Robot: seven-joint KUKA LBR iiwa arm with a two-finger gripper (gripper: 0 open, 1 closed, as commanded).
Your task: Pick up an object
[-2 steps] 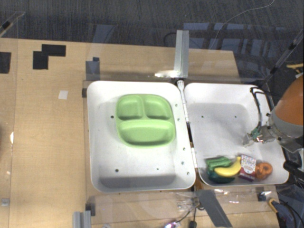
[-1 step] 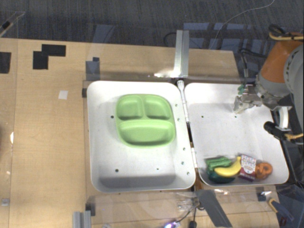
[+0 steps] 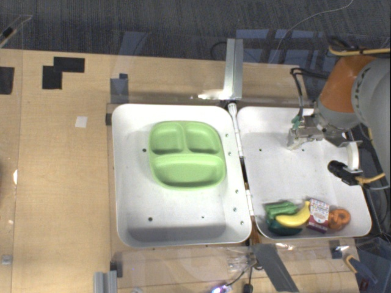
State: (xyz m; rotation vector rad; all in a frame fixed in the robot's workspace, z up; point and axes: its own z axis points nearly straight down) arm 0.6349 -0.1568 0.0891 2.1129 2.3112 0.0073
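1. My gripper (image 3: 297, 137) hangs over the far part of the right bin (image 3: 269, 163), near its back wall and well toward the side my arm reaches in from.
2. I cannot tell how my fingers stand; they show as a small pale cluster, too small and blurred to read any gap.
3. Nothing shows between them, and the white floor of the bin beneath them is bare.
4. The things to pick lie huddled in the near corner of the right bin, well apart from my gripper.
5. In that huddle a yellow banana (image 3: 295, 217) curves across the middle, touching a green object (image 3: 280, 208) on its left and a darker green one (image 3: 282, 228) below it.
6. Just right of the banana sits a small red and white packet (image 3: 317, 213), and beside that an orange ring-shaped piece (image 3: 339, 218) near the bin's rim.
7. The left bin (image 3: 131, 182) holds a green divided tray (image 3: 185, 153), lying flat, with two small compartments at the far side and one long one nearer.
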